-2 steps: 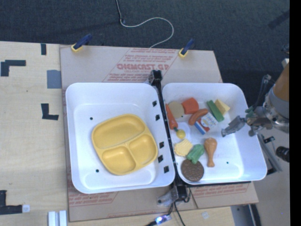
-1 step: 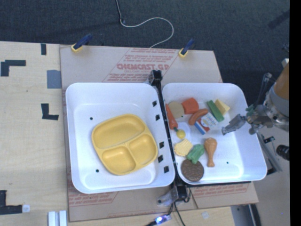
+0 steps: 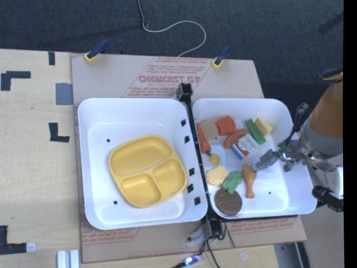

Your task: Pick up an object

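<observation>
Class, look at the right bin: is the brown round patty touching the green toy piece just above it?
Touching. The camera view shows the green toy piece overlapping the top edge of the brown patty, with no white bin floor visible between them.

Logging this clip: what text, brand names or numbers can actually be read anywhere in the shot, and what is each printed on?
"CHEMCAST GP", red print on the brown board under the bins.
Smaller red lines around it on the board: too blurred to read.
Small red, white and blue packet in the right bin: print too small to read.

Dark carpet (image 3: 67, 10) lies behind the pale wooden bench (image 3: 28, 149).
</observation>
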Available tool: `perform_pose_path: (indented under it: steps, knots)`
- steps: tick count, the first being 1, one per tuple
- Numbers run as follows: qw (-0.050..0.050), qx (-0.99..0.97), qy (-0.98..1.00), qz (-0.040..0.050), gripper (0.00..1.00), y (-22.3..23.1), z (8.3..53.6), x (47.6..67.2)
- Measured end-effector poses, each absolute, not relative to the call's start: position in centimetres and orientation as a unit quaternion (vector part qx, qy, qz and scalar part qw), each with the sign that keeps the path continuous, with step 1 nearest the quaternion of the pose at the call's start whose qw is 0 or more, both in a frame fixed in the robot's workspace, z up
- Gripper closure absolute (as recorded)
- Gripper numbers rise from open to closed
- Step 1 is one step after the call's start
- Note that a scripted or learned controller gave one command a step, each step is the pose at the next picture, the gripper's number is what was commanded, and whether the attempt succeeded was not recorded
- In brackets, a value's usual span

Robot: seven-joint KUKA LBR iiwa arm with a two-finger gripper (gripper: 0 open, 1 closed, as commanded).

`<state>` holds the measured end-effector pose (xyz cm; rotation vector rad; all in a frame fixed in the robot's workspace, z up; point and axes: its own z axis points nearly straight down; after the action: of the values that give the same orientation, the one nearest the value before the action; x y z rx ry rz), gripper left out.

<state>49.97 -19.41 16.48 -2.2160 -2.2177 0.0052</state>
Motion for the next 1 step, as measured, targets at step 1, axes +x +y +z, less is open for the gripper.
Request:
perform_pose_path:
  steps: [1]
  knots:
    - [0.004, -0.707, -0.707, 0.0021, 0.00, -19.08, 10.10, 49.34]
